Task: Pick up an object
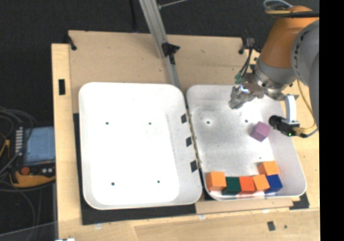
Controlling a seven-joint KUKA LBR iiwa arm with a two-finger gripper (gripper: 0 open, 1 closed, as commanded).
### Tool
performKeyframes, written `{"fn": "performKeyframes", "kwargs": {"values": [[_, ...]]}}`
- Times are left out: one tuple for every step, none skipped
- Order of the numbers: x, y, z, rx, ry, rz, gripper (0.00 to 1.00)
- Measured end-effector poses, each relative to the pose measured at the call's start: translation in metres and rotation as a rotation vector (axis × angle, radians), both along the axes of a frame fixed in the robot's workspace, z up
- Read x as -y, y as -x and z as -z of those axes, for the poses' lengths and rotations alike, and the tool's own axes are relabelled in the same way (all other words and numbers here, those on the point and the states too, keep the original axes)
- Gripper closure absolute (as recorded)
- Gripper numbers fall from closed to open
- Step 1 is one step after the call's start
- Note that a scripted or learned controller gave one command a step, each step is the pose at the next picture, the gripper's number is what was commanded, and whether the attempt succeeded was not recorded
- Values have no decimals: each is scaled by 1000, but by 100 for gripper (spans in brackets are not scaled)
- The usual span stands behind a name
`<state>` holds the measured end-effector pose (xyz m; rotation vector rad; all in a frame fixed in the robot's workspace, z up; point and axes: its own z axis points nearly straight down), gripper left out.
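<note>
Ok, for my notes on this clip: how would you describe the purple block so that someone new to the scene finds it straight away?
Start at the right-hand white bin, the one under the gripper. The purple block lies by itself in that bin's middle right, apart from the row of blocks along the near wall. It is the only purple piece; the others are orange, green and blue and sit packed together.

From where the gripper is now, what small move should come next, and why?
Probably a short move toward the purple block, then down. The gripper hangs over the bare upper part of the right bin with nothing between its fingers. The purple block lies alone nearby, while the other blocks crowd the bin's near edge, so it looks the easiest to take.
</note>
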<state>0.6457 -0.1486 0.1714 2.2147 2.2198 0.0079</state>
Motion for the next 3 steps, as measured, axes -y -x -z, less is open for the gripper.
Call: {"fn": "performKeyframes", "kwargs": {"values": [[1,0,-65,1,1,-2,100],[1,-1,-75,-4,0,-7,100],[-51,13,-65,-9,0,-3,100]]}}
